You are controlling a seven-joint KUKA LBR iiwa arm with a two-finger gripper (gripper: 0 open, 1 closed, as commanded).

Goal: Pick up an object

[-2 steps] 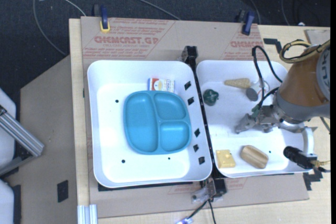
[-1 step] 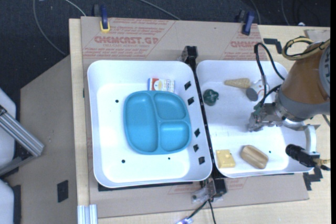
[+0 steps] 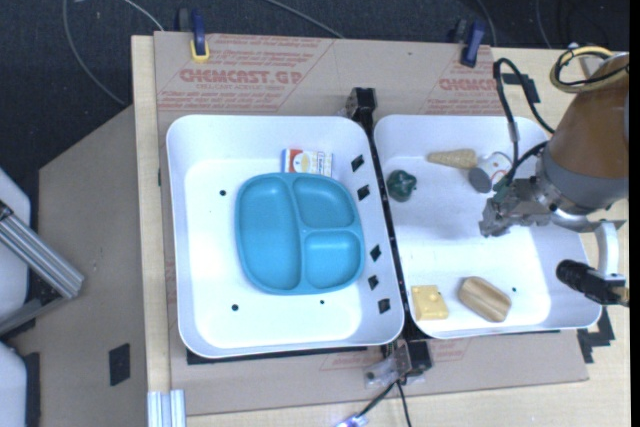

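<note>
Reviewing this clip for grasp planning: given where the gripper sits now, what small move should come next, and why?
Probably lower straight onto the small grey piece. The gripper hangs over the right bin just below it in the view, nearer than the bread roll, cheese block or cone.

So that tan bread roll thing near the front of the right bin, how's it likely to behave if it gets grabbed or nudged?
The bread roll looks rounded and elongated, so a push may roll or spin it. It seems a small toy, probably light. Its smooth curved sides might slip from the end effector unless gripped across the narrow width.
</note>
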